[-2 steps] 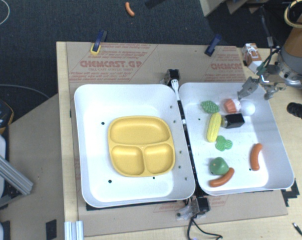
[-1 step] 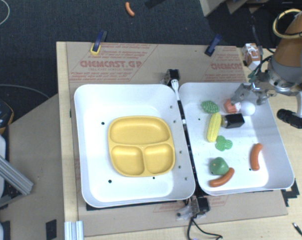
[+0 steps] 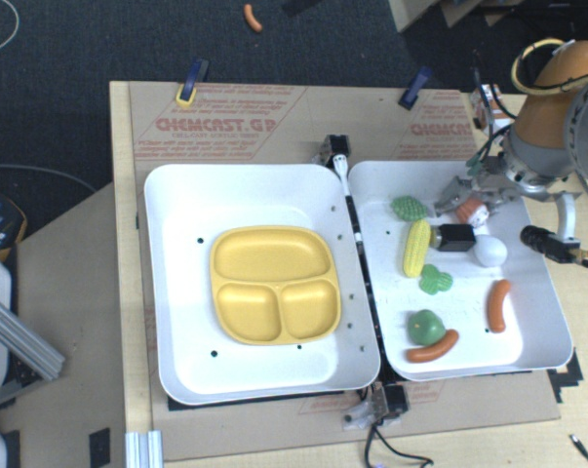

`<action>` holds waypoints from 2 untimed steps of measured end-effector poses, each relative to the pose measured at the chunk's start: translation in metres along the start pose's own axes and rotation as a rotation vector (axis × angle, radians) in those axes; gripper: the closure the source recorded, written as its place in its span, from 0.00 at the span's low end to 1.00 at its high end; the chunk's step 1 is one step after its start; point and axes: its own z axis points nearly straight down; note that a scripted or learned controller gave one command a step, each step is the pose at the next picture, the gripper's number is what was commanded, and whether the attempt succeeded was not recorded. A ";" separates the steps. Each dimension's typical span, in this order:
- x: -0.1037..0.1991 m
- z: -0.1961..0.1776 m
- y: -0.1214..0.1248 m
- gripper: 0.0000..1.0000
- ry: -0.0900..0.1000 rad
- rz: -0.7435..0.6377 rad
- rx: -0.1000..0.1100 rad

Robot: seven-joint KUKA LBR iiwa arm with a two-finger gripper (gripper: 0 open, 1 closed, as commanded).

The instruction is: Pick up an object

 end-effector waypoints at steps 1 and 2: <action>-0.003 -0.012 0.000 1.00 -0.008 0.001 -0.004; -0.010 -0.065 -0.006 1.00 -0.010 0.004 -0.008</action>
